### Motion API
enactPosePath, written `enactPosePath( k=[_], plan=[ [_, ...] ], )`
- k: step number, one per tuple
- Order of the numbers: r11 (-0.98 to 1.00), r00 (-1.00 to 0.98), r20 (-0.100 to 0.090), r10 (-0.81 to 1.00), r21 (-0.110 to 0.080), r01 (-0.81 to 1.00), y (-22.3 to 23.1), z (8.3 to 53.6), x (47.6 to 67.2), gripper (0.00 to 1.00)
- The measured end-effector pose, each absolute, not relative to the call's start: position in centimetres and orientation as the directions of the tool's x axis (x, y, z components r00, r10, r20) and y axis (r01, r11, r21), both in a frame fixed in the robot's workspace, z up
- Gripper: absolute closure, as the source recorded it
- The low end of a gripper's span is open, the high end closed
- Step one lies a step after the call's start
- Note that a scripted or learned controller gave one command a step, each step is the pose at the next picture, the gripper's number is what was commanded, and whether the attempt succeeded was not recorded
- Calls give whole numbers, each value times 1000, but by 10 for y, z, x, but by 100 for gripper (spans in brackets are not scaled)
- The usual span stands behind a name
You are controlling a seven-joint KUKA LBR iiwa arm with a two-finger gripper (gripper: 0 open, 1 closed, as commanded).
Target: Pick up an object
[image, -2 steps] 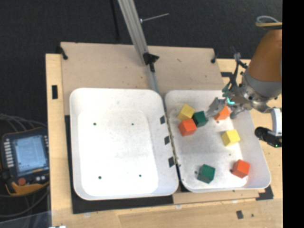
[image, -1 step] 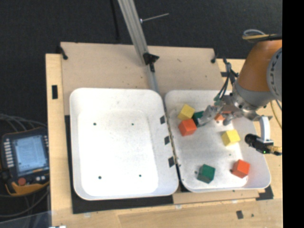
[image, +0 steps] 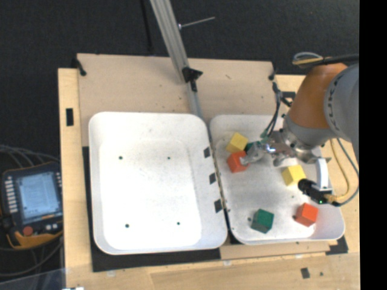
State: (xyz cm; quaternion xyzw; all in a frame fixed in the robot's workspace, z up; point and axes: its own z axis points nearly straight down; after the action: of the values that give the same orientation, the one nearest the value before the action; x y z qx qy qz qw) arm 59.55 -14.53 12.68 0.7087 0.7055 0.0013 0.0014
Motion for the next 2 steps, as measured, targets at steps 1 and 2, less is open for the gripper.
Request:
enactPosePath(
  k=[1,2],
  plan=[
    [-1,1,-5,1000,21,1000,-147,125,601,0],
    [-6,6,-3,1000,23,1000,-148,134,601,100]
  ],
)
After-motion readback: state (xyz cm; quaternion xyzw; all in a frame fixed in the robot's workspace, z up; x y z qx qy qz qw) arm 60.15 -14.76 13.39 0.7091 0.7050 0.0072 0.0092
